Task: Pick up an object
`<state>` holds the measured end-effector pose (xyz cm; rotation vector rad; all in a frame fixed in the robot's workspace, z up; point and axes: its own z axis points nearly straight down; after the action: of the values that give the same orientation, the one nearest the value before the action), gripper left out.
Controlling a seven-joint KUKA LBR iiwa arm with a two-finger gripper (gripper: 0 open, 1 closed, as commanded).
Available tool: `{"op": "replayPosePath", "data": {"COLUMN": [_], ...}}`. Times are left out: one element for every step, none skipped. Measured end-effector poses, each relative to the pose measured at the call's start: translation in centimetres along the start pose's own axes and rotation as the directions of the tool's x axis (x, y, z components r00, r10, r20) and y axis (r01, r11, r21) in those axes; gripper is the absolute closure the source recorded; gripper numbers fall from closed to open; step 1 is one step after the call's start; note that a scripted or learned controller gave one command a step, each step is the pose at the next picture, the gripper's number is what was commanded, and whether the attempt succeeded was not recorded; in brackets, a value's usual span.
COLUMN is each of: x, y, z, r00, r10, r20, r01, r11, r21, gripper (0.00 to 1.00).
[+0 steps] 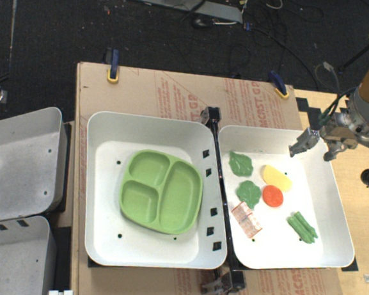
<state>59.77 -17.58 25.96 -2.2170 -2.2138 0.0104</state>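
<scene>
— Bins first: what lies in each?

— Left bin (99, 168) carries a green divided plate (162, 192), lying flat near its middle. Right bin (333, 208) carries the small things: a green leafy piece (240, 163) toward the far side, a yellow piece (276, 177) just beside it, an orange-red round piece (273, 196) touching the yellow one's near edge, a second green leafy piece (249, 193) to the left of the round one, a pink-and-white flat packet (246, 220) near the divider between the bins, and a green ridged piece (303, 227) lying aslant toward the near right.

— And your tool?

— My tool (315, 146) hangs over the far right corner of the right bin, above its rim. Its two fingers (302, 144) stand spread apart with nothing between them, so it is agape and carrying nothing. It is well apart from the plate, and nearer to the yellow piece than to the rest, though not touching it.

— Anything else on the desk (176, 91)?

— Two clamps at its far edge, one blue-and-yellow clamp (113, 65) on the left and another clamp (278, 84) on the right.
</scene>
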Motion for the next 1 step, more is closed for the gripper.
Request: {"op": "replayPosePath", "data": {"x": [0.04], "y": [0.21], "z": [-0.62], "r00": [1.0], "r10": [-0.002], "r20": [0.002], "r01": [0.002], "r11": [1.0], "r21": [-0.011], "gripper": [0.0]}}
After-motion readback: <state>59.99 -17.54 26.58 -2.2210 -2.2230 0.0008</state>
